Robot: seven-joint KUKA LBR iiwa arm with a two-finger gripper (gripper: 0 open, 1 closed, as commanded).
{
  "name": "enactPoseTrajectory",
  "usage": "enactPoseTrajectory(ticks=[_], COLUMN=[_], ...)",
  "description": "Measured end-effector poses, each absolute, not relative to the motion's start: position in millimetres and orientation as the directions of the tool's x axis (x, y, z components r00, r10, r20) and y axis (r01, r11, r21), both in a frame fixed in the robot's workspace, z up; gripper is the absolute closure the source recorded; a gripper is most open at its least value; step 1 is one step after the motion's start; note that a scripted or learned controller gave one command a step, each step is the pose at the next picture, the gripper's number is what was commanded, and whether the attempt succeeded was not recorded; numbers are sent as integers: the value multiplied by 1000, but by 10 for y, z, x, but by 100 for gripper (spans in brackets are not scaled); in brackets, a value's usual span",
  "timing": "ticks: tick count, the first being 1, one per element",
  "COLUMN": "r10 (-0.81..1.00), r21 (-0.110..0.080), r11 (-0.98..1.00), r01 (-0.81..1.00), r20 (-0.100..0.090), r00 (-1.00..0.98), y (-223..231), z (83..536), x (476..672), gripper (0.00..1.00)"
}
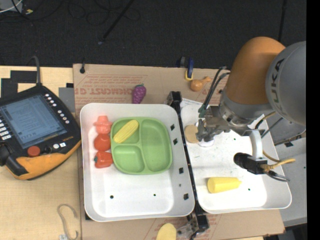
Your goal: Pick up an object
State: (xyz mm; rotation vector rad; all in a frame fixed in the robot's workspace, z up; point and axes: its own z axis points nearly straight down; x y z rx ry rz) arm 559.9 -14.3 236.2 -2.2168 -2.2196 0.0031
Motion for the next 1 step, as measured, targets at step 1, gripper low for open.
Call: enactPoseTrajectory(ticks=[1], r10=[1000], r21=[-5], r11=[1], r01=[1000], r20=[0], r00=[-1], y=[-114], z=[2180], x=[5693], gripper=[100])
